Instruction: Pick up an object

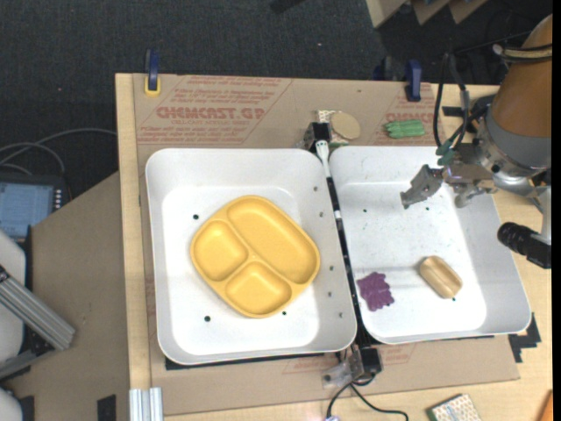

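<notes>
- Dark carpet all round, and in the middle of it a pale wooden surface (237, 112) with red lettering printed along its far strip.
- Two shallow white bins sit side by side on it: the left bin (166, 235) and the right bin (491, 310), edges touching along the centre seam.
- The right bin is our landmark. Just to its left, filling the middle of the left bin, lies a yellow divided tray (254, 254) with three compartments, lying flat.
- Inside the right bin, near its front wall, there's a tan bread-roll-shaped object (439, 276), lying on its side.
- Beside it, toward the seam and still inside the right bin, a small purple grape cluster (376, 290). The two are near one another but apart.
- Behind the right bin's far wall, on the wooden strip, a small green object (404, 130) and a round tan disc (345, 127).
- Now the arm (526, 112), coming in over the right bin's far right corner, orange band showing.
- The pincer (428, 184) hangs above the far half of the right bin, well apart from roll and grapes; nothing shows between its fingers, though whether they are spread or closed I cannot tell.
</notes>
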